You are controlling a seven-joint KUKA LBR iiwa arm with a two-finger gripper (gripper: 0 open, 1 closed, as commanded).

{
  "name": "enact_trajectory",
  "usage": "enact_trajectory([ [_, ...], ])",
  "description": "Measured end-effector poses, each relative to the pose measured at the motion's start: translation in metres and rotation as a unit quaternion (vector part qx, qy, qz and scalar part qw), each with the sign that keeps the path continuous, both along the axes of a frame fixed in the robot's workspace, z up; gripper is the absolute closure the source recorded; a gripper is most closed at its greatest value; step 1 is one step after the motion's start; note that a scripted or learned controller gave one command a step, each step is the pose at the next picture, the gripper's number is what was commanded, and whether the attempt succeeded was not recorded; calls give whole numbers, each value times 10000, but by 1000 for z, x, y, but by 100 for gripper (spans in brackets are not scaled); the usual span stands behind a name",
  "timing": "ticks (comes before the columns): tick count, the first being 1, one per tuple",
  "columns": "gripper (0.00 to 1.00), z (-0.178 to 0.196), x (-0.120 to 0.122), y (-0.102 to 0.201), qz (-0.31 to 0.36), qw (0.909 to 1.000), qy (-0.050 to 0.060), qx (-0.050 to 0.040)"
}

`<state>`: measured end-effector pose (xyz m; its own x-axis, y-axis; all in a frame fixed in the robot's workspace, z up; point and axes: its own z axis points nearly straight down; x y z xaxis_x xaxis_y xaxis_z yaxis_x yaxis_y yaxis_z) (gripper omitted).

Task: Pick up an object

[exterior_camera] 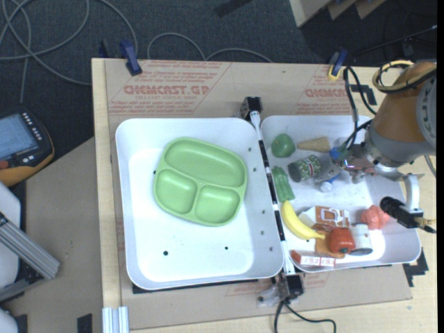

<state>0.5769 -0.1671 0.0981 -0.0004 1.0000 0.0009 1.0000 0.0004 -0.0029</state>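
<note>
My gripper (345, 159) hangs over the upper middle of the right bin (409, 252), at the end of the grey and orange arm that reaches in from the right. Just left of it lies a dark green can (307, 167) on its side. A small blue and grey object (327, 180) sits right below the gripper tip. A tan cone (316, 144) lies above the can, and a green ball (282, 145) is at the bin's upper left. I see nothing held in the gripper.
A green stick (280, 184), a banana (300, 225), an orange and white box (333, 217), a red fruit (341, 240) and a salmon piece (374, 217) fill the right bin's lower half. The left bin (139, 255) holds a green divided plate (200, 181).
</note>
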Motion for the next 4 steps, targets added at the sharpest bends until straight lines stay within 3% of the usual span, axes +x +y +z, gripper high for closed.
enact_trajectory([
  [1, 0, -14, -93, -3, -9, 10000, -5, -4],
  [2, 0, -14, -50, 0, 4, 10000, -21, -8],
  [3, 0, -11, 42, -21, 6, 10000, -22, -9],
  [4, 0, -15, 82, -20, 3, 9999, 102, -14],
])
